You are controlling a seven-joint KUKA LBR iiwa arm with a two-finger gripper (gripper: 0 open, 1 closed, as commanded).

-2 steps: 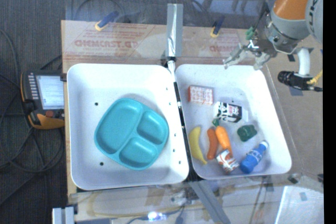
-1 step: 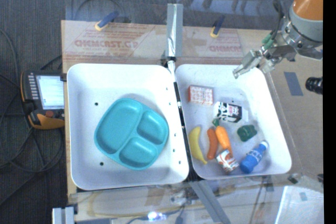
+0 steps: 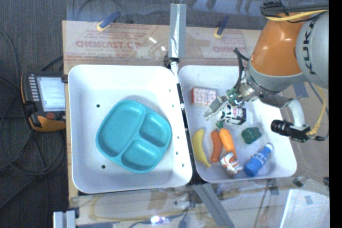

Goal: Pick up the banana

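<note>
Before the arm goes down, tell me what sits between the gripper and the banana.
Nothing lies directly between them. The gripper hangs over the right bin, and the banana lies below and left of it by the bin's left wall. Two carrots crowd the banana's right side and could get bumped.

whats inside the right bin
The right bin holds a banana, two carrots, a can, a blue bottle, a green block and a small box. The hand covers part of its floor.
</note>
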